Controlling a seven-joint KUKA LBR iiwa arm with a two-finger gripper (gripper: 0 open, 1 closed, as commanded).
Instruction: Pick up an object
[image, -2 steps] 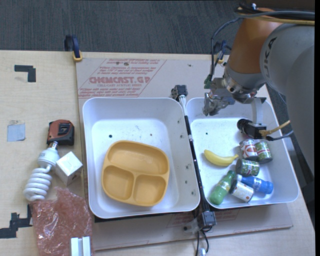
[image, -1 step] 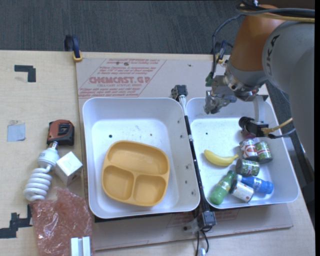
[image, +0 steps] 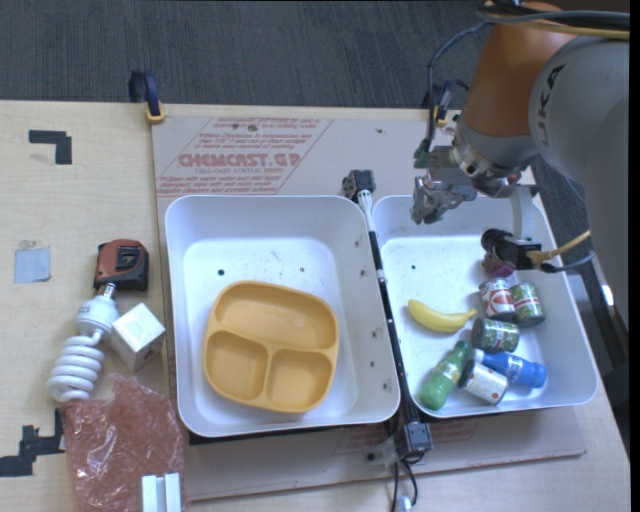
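The claw is hanging over the far rim of the right bin, gripping nothing; how its tips stand cannot be told. In that bin's near half a curved yellow banana is lying just beside a cluster of small cans and glossy bottles. The left bin is carrying a smooth orange compartment tray. Both bins are sitting on a printed board atop the pale wooden desk, where a spiral bulb is lying.
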